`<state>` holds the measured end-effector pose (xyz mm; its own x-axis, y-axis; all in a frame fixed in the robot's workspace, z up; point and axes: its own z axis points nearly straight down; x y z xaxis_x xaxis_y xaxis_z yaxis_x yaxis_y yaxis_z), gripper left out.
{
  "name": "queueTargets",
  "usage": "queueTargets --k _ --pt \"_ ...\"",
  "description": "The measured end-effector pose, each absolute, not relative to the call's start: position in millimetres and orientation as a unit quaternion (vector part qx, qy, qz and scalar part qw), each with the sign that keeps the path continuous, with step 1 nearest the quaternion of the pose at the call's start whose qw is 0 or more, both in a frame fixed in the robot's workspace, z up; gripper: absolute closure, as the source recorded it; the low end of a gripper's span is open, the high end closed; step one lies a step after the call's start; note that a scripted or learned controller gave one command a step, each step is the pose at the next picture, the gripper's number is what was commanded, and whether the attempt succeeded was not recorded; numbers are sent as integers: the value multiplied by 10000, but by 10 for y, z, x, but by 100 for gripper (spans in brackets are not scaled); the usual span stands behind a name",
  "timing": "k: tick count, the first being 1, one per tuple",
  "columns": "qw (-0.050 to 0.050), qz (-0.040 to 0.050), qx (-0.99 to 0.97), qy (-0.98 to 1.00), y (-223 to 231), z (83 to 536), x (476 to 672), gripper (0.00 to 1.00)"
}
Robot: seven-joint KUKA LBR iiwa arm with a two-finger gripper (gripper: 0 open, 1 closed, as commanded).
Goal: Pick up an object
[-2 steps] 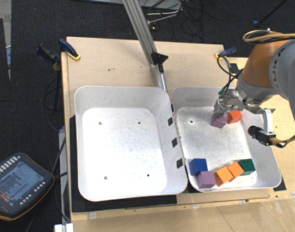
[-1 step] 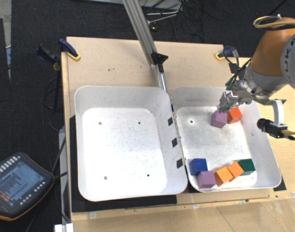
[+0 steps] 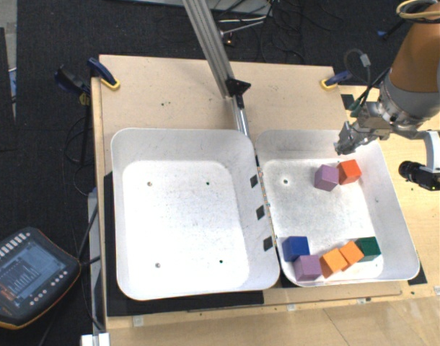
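Note:
The right bin [image 3: 393, 225] holds several small blocks. A purple block [image 3: 325, 177] and an orange block [image 3: 349, 171] lie side by side near its far edge. Along the near edge sit a blue block [image 3: 295, 247], a second purple block [image 3: 308, 267], two orange blocks [image 3: 342, 256] and a green block [image 3: 367, 248]. My gripper [image 3: 345, 147] hangs over the bin's far right part, just above and behind the upper orange block. Nothing shows between its fingers.
The left bin [image 3: 133, 193] stands beside the right one, on the wooden bench. A slanted metal pole [image 3: 209, 38] runs down to the gap between the bins. Clamps sit at the bench's far corners. A teach pendant [image 3: 25, 276] lies at the lower left.

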<state>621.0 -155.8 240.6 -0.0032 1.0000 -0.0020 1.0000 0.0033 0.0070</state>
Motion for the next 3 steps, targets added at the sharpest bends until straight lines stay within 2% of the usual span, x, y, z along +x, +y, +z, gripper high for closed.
queueTargets --k 1,3 --pt "9 13 7045 7097 -1041 2433 6347 100" --pt "-6 0 7046 7096 -54 2447 6293 100"
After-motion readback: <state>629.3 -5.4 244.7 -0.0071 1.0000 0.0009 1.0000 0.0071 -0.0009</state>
